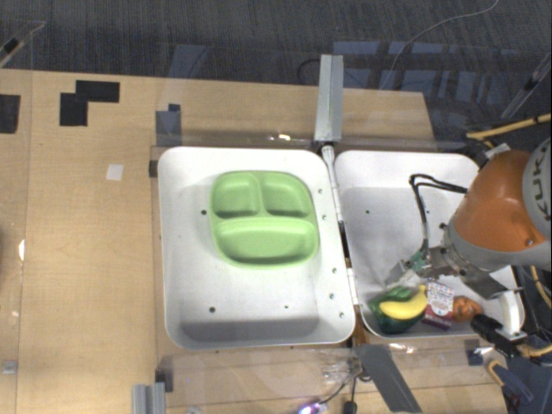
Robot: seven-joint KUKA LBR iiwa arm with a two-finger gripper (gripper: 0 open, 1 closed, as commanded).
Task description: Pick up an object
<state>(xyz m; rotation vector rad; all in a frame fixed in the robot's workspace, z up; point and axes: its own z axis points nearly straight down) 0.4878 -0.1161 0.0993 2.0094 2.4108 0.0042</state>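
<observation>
Camera view: gripper [420, 270] low in right bin [379, 197], just above banana [404, 306]; finger gap can't tell.

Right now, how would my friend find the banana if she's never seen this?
Look at the right white bin, the one the grey and orange arm reaches into. Go to its near corner beside the middle divider, where small things are piled. The banana is the curved yellow one, on something dark green, left of a white and red packet.
</observation>
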